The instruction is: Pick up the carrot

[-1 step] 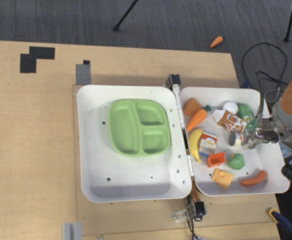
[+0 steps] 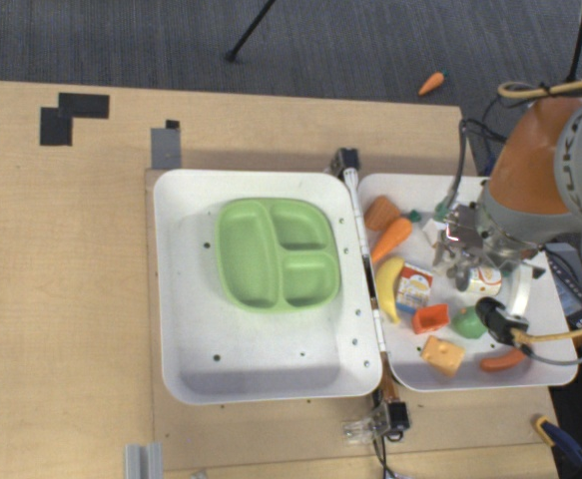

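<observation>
Carrot [image 2: 390, 238] not picked yet, it lies tilted in the right bin [image 2: 560, 372] near the upper left corner, touching a brown bread-like piece [image 2: 379, 212] above it and just above the banana [image 2: 386, 287]. My gripper [image 2: 467, 257] hovers over the middle of that bin, right of the carrot and apart from it; can't tell its grip state, nothing visibly held. Whole grasp left: shift left, descend, close, lift. Clutter nearby: small printed carton [image 2: 413, 288], red block [image 2: 431, 318], green piece [image 2: 468, 323], cheese wedge [image 2: 442, 353], sausage [image 2: 501, 361]. Left bin [image 2: 186, 382] holds a green divided plate [image 2: 276, 253]. Bread and banana crowd the carrot, bin wall close on its left
</observation>
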